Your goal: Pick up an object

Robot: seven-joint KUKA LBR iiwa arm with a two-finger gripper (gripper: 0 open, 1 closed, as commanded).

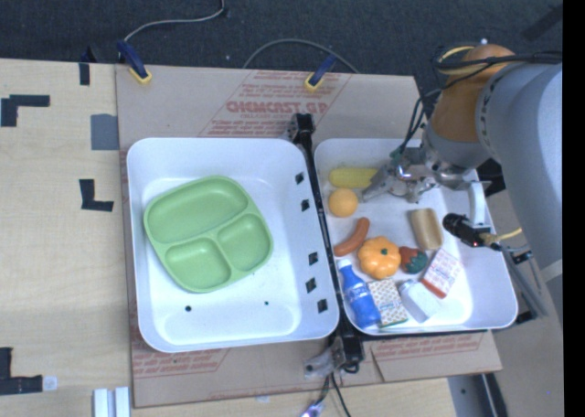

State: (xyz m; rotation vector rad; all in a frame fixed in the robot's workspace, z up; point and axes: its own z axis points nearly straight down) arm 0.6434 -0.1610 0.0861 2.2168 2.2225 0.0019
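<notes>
The right bin [489,301] holds a heap of small toy items. Among them are a yellow banana-like piece [352,176], an orange ball [343,202], a reddish sausage [352,236], an orange pumpkin [379,258] and a tan bread roll [424,227]. My gripper [386,185] hangs low over the bin's far part, just right of the yellow piece and above the bread roll. Nothing shows in its grasp. The arm's grey body and orange band [462,95] cover the bin's far right corner.
Toward the right bin's near side lie a blue bottle [358,294], a checkered packet [388,301] and a red-and-white box [441,272]. The left bin [164,315] holds a green divided plate [208,232]. Black clips line the wall between the bins [315,223].
</notes>
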